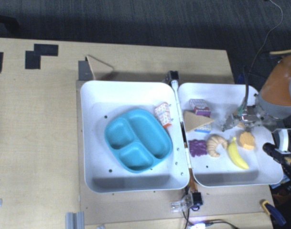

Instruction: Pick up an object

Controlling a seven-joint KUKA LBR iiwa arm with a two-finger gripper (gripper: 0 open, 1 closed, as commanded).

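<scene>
The right bin (220, 91) holds several toy foods: a purple and white box (199, 107), a pale cheese wedge (197, 121), purple grapes (198, 147), a croissant (215, 144), a yellow banana (237, 155) and a yellow-orange piece (247, 140). My gripper (232, 121) hangs low over the right part of this bin, right of the cheese wedge and just above the croissant and the orange piece. I see nothing held in it. The arm's orange band (280, 86) sits above it at the right edge.
The left bin (88, 142) holds a blue divided plate (137, 140), and a small red and white carton (163, 113) leans near its right wall. A black clamp (172, 75) sits at the bins' shared far rim. Cables (195, 202) lie at the front.
</scene>
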